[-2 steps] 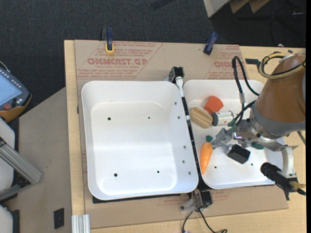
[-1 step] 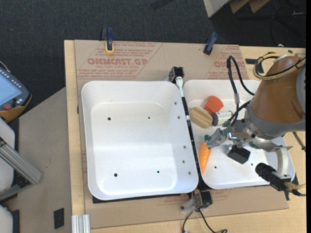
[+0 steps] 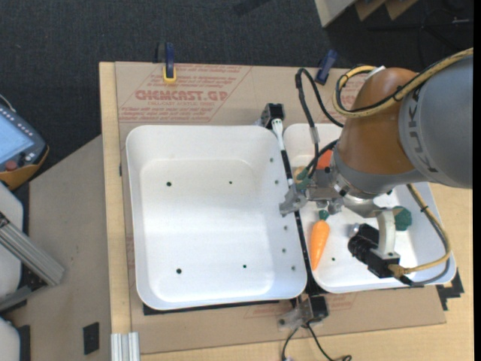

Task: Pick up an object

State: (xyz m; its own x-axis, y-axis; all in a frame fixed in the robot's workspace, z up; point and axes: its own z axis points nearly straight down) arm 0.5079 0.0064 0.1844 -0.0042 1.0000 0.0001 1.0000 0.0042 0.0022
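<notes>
Here, my gripper (image 3: pixel 294 200): over the right shallow white bin's (image 3: pixel 421 273) left edge; grip state I cannot tell.
Tapered orange plastic carrot (image 3: pixel 319 244): near that bin's front-left corner, apart from me.

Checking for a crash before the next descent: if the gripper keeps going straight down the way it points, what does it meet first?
Likely the orange carrot, just below the gripper in the right bin; depth is unclear.

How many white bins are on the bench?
2. The left bin sits in the middle; the right bin touches its right side, largely covered by the arm.
</notes>
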